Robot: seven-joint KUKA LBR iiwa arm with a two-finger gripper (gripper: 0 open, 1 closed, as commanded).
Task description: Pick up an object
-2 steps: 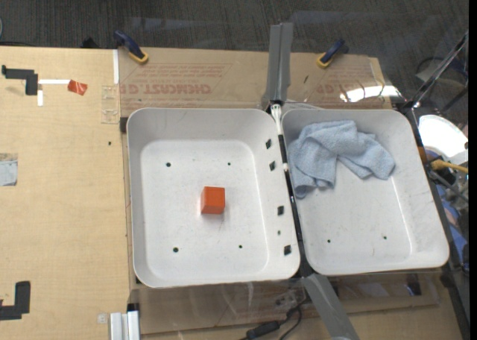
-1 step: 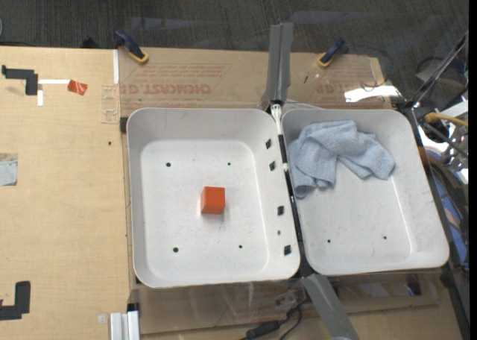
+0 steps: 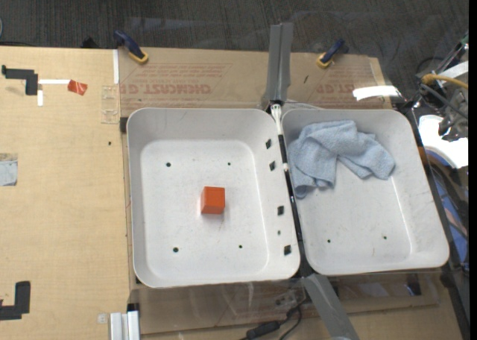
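Observation:
An orange-red cube (image 3: 212, 200) sits near the middle of the left white bin (image 3: 149, 249). A crumpled light-blue cloth (image 3: 334, 155) lies in the upper left part of the right white bin (image 3: 417, 249), its edge against the divider between the bins.
Both bins rest on a brown cardboard sheet (image 3: 201, 81) held by two clamps (image 3: 133, 48) at the back. A grey bar (image 3: 279, 63) rises behind the bins' join. Cables and hardware (image 3: 447, 100) crowd the right side. A wooden board (image 3: 52, 197) lies to the left.

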